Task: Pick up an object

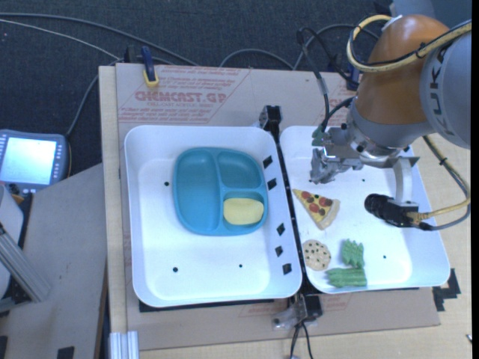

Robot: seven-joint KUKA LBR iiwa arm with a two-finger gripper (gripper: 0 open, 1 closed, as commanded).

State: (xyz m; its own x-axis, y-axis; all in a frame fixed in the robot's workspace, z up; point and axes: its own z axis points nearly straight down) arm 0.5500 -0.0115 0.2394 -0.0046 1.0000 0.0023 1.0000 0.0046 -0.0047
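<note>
My gripper (320, 172) hangs over the back left part of the right bin (419, 271), a little above and behind a pizza slice (316, 206) with red dots. A chocolate-chip cookie (316, 254) lies near the bin's front left. Two green leafy pieces (349, 265) lie to the cookie's right. Nothing shows between the gripper's tips, and the view from above does not reveal how they stand.
The left bin (150, 268) holds a blue divided tray (196, 193) with a yellow oval piece (243, 211) in its front right compartment. A black divider strip (275, 193) runs between the bins. The grey and orange arm covers the right bin's back right.
</note>
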